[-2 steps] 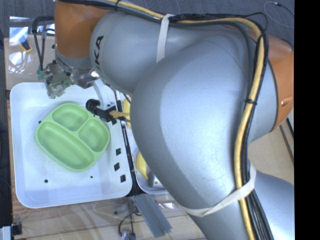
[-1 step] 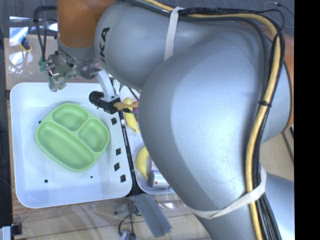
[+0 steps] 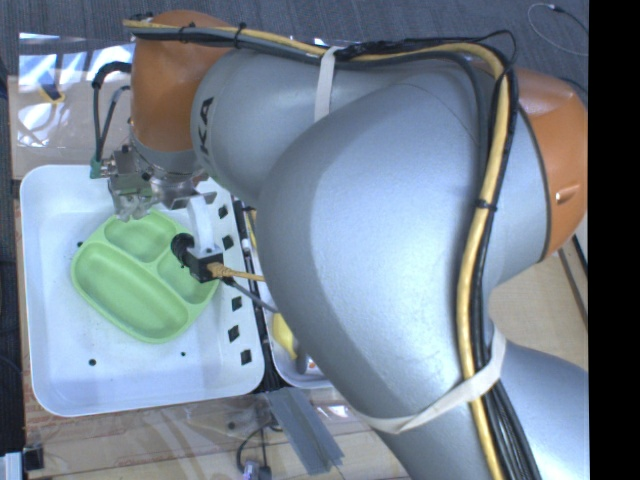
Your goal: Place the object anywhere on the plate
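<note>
Plate [image 3: 140,288] lies in the left bin [image 3: 50,368]; the arm [image 3: 400,218] reaches over its upper edge; grip state cannot be told.

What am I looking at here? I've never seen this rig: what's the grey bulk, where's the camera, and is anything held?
One camera, fixed above the bench, looks down at a slant. The grey bulk is the robot arm, reaching in from the right and hiding most of the right bin. Its gripper hangs over the far edge of a green divided plate, which lies in the left bin. A yellow thing peeks out in the right bin under the arm. Whether the gripper holds anything, I cannot tell.
</note>
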### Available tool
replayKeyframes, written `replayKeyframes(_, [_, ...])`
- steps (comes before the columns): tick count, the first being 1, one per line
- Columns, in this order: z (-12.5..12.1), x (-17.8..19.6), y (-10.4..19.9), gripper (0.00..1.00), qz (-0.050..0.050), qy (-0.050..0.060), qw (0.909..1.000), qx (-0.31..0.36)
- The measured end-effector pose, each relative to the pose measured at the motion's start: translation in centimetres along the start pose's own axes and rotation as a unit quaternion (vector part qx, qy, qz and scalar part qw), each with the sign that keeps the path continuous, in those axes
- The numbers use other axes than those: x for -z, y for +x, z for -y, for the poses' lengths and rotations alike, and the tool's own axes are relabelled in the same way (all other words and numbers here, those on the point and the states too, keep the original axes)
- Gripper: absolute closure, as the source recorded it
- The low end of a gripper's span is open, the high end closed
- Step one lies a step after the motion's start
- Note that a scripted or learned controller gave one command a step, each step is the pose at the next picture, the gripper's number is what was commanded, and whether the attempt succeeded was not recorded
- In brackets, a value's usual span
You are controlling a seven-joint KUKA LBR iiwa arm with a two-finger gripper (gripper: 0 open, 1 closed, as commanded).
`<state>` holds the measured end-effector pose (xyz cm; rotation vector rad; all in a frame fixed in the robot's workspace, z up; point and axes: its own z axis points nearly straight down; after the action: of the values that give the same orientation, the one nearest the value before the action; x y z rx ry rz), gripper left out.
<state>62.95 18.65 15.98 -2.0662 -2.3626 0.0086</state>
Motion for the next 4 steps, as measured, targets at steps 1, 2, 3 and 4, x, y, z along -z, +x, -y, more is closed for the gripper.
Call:
replayKeyframes(1, [-2.9,4.8,2.0,1.0,0.0,-0.002,0.9976,-0.069])
replayKeyframes(2, [-3.0,5.7,3.0,1.0,0.0,-0.002,0.9996,0.028])
replayKeyframes(3, [-2.2,20.1,-0.1,1.0,0.0,-0.003,0.9998,0.021])
replayKeyframes(4, [3.0,9.0,1.1,1.0,0.0,0.0,0.9997,0.025])
